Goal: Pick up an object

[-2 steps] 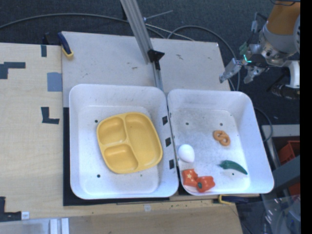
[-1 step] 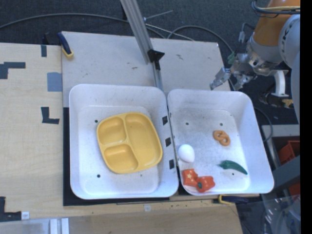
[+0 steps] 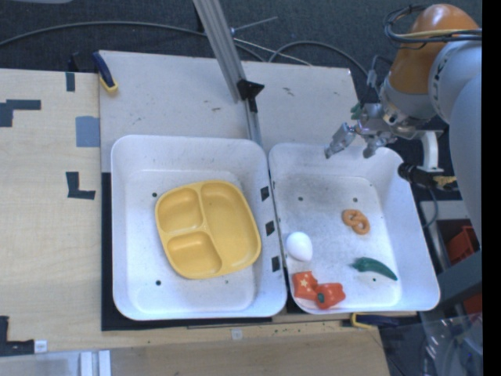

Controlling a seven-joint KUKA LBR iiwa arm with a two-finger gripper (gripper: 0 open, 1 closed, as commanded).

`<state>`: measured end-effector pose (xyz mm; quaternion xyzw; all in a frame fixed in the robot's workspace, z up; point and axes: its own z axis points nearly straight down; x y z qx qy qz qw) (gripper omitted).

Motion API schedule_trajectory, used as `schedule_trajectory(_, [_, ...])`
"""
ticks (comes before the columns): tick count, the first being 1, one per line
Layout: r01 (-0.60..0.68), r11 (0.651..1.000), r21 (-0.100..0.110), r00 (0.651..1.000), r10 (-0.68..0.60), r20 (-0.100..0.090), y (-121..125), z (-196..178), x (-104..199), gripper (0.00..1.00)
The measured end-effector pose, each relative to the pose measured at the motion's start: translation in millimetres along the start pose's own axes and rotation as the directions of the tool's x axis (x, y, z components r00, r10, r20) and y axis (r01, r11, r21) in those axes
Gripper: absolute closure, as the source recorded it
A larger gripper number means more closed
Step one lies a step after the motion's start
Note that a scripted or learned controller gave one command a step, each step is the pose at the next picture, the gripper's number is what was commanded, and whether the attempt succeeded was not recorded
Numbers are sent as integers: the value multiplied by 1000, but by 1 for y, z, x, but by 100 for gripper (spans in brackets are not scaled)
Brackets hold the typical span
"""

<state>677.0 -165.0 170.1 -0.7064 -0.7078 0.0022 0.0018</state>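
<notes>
My gripper [image 3: 351,146] hangs over the far edge of the right bin [image 3: 407,210], its two fingers spread apart with nothing between them. Well below it in that bin lie an orange pretzel-shaped piece [image 3: 356,221], a white egg [image 3: 299,246], a green pepper [image 3: 374,268] and a red toy piece [image 3: 317,288] at the near edge. All of these sit apart from the gripper.
The left bin [image 3: 133,288] holds a yellow divided plate [image 3: 207,228]. A slanted metal pole [image 3: 227,49] stands behind the two bins, with cables across the dark floor. A light wooden tabletop [image 3: 39,225] lies to the left.
</notes>
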Motion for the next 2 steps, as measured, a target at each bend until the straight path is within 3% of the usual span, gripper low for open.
schedule_trajectory(1, [0, 1000, -1, 1000, 0, 1, -2, 44, 1, 0])
schedule_trajectory(2, [3, 1000, -4, 1000, -2, 2, -1, 30, 1, 100])
